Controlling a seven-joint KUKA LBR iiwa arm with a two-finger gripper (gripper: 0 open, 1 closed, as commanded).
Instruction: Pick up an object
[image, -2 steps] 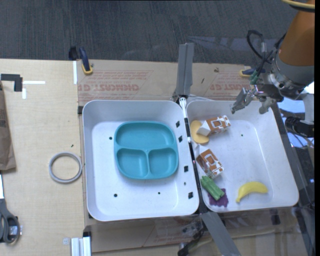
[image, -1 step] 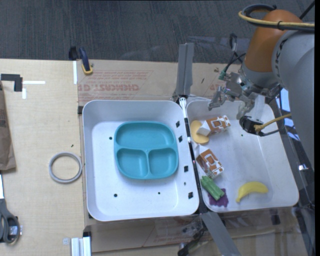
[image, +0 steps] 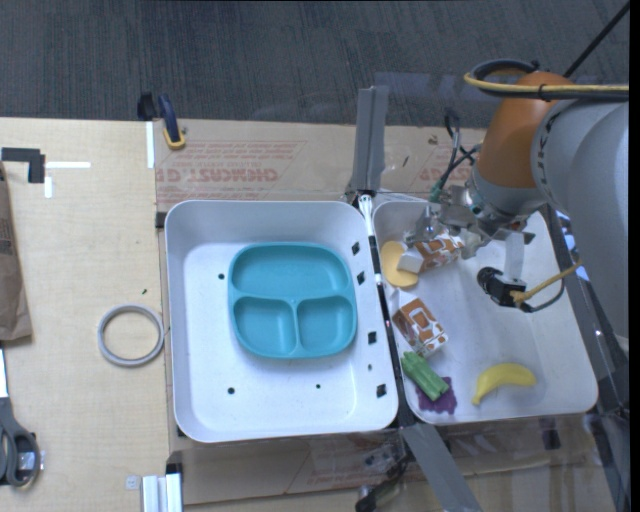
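Observation:
My gripper (image: 443, 226) reaches in from the right and sits low over the far end of the right bin (image: 565, 345). Directly under it lies an orange-and-white patterned packet (image: 438, 251), touching or very close to the gripper. A yellow round piece (image: 401, 268) lies just left of that packet. A second patterned packet (image: 420, 328) sits mid-bin. Toward the near end are a green block (image: 424, 376) lying on a purple piece (image: 440, 400), and a yellow banana (image: 503, 381). Whether the packet is gripped is hidden by the wrist.
The left bin (image: 195, 330) holds a teal divided plate (image: 293, 300). On the bench to the left lie a grey tape ring (image: 131, 334) and scissors (image: 15, 455). A black cable end (image: 497, 284) hangs from the arm over the right bin.

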